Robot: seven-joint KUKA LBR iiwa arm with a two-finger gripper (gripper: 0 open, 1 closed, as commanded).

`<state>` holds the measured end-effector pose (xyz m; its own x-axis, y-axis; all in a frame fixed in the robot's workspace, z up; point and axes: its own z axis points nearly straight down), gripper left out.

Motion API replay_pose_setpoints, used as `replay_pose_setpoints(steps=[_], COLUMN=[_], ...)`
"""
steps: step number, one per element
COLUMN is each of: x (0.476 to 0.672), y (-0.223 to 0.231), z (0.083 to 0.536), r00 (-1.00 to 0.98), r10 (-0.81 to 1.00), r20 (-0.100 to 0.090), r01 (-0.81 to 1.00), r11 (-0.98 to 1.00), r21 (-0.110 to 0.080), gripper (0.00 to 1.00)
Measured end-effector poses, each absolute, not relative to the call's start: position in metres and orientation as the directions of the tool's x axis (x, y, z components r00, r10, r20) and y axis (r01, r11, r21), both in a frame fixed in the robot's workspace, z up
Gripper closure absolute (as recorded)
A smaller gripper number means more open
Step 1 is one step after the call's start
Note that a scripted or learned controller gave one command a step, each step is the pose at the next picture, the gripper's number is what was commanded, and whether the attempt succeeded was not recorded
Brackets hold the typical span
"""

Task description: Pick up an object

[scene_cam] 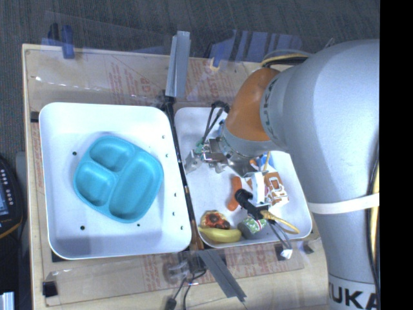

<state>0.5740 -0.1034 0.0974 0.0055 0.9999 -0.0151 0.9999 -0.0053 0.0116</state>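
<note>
**Arm lowered over the cluttered right bin, nothing yet seen gripped**

Camera view: the arm (303,108) is reached in from the right and bent down over the right bin (187,124); the gripper (210,152) is seen near that bin's upper left part, above bare white floor; whether it is apart or together cannot be told, and nothing is seen held in it. The candidates for picking are gathered toward the near right corner of the same bin, apart from the gripper: a banana (222,235) along the near wall, a round red-and-yellow piece (213,220) touching it, a small green block (250,226) just beside, an orange stick (235,194), a black-handled tool (248,203) and a printed carton (271,187), all closely packed. A clean pick is judged best made on an item at the heap's edge, such as the banana, approached from straight above with the grip set across its narrow width, so that neighbours are not dragged.

Counted: two white bins; one blue divided tray (118,177), lying alone in the left bin (58,118); one banana; one carton; one green block; one orange stick; the small pieces under the arm cannot be counted surely.
</note>
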Motion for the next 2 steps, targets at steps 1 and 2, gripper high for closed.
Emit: replay_pose_setpoints(steps=[1, 2], x=[0.544, 0.529], y=[-0.103, -0.104], z=[0.098, 0.097], r00=[0.008, 0.008], r10=[1.0, 1.0], r20=[-0.019, -0.02], r01=[1.0, 1.0], r11=[-0.008, -0.008], r21=[0.017, 0.019], gripper=[0.0, 0.0])
